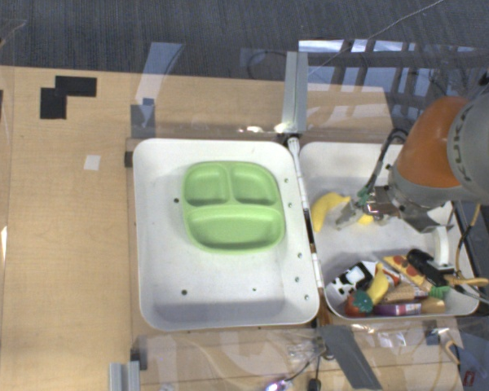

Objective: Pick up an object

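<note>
A yellow banana-shaped toy (328,208) lies in the right bin (342,165), close to its left wall. My gripper (357,213) is low in that bin, right against the toy's right end. Part of the toy is hidden behind the gripper. The grey arm with its orange band (428,149) reaches in from the right above the bin. A pile of small toys (391,287) sits along the bin's near edge, among them a black-and-white piece (352,278), a red one (360,304) and a small yellow one (380,282).
The left bin (159,243) holds a green divided plate (231,204). A metal post (296,88) stands behind the seam between the bins. Cables hang down by the right bin's far right side.
</note>
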`<control>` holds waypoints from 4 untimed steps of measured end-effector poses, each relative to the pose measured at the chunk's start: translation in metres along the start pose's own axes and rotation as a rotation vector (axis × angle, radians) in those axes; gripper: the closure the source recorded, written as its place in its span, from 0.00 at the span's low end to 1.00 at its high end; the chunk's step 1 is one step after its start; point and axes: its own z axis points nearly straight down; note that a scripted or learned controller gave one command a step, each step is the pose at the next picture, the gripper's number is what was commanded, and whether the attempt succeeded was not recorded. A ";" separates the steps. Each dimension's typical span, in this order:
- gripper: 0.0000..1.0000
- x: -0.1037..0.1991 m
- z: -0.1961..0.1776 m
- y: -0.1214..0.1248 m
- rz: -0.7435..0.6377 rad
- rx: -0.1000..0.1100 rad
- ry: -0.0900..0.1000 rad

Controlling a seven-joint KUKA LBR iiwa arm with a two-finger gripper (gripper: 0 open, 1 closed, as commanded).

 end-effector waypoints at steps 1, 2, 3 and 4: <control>0.00 -0.027 0.000 -0.024 0.065 0.001 -0.001; 0.00 -0.021 0.002 0.049 0.055 0.004 -0.001; 0.00 -0.019 0.002 0.042 -0.011 0.003 -0.002; 1.00 -0.017 -0.011 0.045 -0.017 -0.003 -0.001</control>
